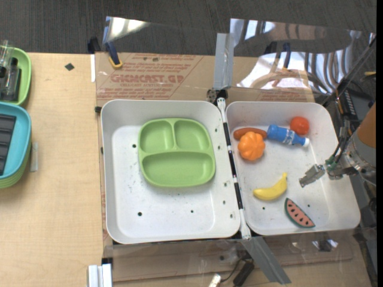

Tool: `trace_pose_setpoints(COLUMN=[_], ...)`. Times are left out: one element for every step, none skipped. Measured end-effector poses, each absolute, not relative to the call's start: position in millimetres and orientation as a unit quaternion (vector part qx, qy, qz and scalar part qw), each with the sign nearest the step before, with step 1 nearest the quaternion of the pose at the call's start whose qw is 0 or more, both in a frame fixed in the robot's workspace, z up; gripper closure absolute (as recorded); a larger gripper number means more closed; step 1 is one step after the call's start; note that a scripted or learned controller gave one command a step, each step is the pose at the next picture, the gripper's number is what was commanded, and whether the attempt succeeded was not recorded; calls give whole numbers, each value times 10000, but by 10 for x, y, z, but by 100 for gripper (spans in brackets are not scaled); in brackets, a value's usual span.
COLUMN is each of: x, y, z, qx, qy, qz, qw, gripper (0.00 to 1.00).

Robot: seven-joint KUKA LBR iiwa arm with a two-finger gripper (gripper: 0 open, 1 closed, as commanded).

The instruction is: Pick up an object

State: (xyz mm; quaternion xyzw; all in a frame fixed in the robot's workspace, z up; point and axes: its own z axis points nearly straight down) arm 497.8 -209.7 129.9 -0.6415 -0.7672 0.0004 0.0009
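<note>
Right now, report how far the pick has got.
Done: the gripper is over the right bin, at its right side. In hand: nothing shows between its fingers. Left: the whole pick; banana, watermelon slice, pumpkin, bottle and tomato all lie in the bin.

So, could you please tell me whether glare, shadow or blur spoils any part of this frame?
Camera view: light is even and soft; the green plate and the banana cast only faint shadows. Bright glare washes out the clear panel behind the right bin. The claw is slightly soft, while the toys stay sharp.
</note>
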Motion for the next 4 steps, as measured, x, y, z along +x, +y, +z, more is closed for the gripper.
trace_pose_setpoints(x=[4770,4770,4774,4776], y=[-1156,-1158,-1181,-945], z=[908,909,909,905], qx=[-4658,-4658,-1763,-726], qy=[-8849,-8849,-9843,-9974], qz=[0,0,-6,-8], qw=[13,10,9,10], gripper=[0,0,0,0])
